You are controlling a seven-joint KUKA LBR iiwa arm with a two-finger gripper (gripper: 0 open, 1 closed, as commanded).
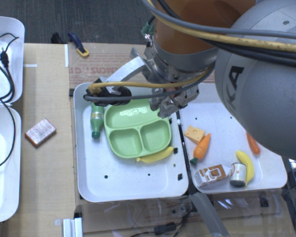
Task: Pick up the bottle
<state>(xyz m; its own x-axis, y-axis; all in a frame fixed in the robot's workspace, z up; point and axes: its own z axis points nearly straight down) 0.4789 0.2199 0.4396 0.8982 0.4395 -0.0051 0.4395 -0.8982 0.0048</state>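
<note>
I see the gripper (168, 104) over the upper right rim of the green divided plate (138, 132) in the left bin (133, 184); I cannot tell how it is set. The green bottle (96, 120) lies just beside the plate's left edge, apart from the gripper. A banana (157, 155) rests against the plate's lower edge; cheese wedge (194, 134) and carrot (202, 146) lie in the right bin (222, 120).
</note>
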